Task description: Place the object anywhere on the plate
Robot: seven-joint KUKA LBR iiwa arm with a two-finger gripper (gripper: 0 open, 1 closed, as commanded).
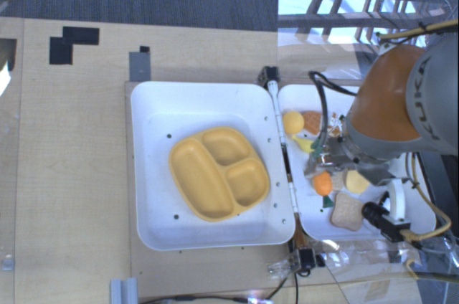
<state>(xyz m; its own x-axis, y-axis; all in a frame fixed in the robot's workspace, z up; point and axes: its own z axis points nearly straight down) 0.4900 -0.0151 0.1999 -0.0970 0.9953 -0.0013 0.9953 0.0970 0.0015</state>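
Observation:
A yellow divided plate [217, 172] lies in the left white bin [154, 224]. The right bin [308, 227] holds several toy foods: a yellow lemon [292, 122], a brownish piece [312, 121], a yellow-green piece [304, 145], a small orange [323, 184], a pale yellow piece [356, 182] and a tan bread slice [346, 211]. My gripper [321, 163] hangs low over the right bin, just above the orange and beside the yellow-green piece. The wrist and arm hide much of that bin's middle and right side.
The arm's orange band [384, 98] and grey body cover the right bin's far right. A black bar [281, 145] runs along the divide between the bins. Cables [319, 98] loop near the wrist. Bare wooden bench [64, 173] lies to the left.

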